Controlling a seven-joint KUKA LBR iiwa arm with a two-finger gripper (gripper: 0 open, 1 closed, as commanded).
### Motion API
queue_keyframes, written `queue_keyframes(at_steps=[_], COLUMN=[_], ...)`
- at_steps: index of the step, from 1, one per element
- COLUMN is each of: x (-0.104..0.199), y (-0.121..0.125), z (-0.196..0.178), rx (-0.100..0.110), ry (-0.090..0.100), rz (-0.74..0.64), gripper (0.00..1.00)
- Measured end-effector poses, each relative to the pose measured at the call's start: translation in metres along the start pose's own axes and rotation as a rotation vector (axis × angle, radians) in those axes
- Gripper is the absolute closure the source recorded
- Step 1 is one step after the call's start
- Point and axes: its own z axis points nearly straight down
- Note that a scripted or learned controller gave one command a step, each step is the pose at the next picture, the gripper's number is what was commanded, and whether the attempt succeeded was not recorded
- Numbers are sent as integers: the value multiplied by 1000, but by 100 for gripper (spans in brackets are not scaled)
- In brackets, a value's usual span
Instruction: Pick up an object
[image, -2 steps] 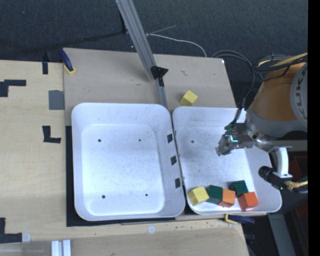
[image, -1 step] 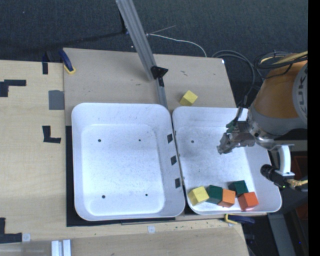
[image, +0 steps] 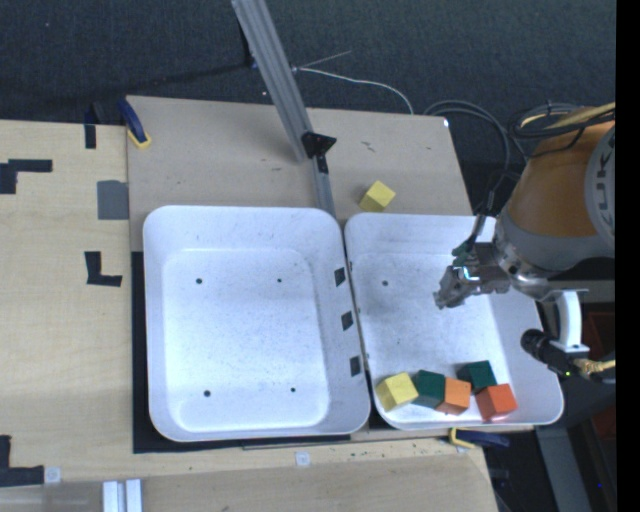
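Above right bin (image: 520, 330), hand (image: 452, 292)

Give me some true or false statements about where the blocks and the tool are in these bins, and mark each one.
1. The blocks in the right bin are clustered at its near edge. True.
2. A yellow block lies on the bench outside both bins. True.
3. The tool is over the left bin. False: it is over the right bin.
4. The orange block sits in the left bin. False: it is in the right bin, beside a green block.
5. The tool is touching the red block. False: it is well apart from it.
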Motion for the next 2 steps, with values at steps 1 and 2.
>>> queue_keyframes(at_steps=[1, 2], x=[0, 0], y=[0, 0], z=[-10, -9], rx=[1, 1], ry=[0, 0], rz=[-1, -1], gripper=[100, 0])
